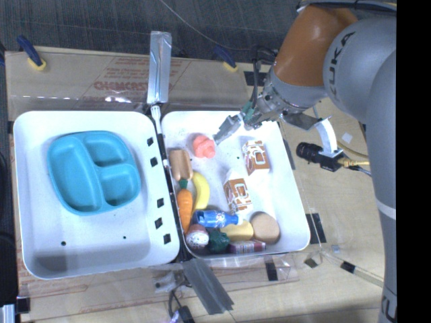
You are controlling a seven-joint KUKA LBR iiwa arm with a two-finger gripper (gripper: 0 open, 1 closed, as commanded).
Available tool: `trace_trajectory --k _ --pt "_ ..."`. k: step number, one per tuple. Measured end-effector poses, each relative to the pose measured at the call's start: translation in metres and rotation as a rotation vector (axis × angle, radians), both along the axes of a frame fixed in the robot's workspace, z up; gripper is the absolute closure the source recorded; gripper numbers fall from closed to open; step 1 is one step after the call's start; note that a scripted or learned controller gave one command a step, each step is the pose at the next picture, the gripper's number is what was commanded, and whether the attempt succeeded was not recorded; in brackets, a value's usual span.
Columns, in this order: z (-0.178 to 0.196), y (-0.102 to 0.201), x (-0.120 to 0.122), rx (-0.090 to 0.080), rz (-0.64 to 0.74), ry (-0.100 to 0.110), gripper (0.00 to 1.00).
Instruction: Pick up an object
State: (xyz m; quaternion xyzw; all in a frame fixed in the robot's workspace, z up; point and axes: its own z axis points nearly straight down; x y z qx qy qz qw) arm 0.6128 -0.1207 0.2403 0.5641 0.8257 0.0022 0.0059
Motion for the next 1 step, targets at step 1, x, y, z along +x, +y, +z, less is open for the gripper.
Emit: trace_trajectory --k 1 --pt "-0.083 0.0175 0.0343 0.004 0.148 0.02 0.0"
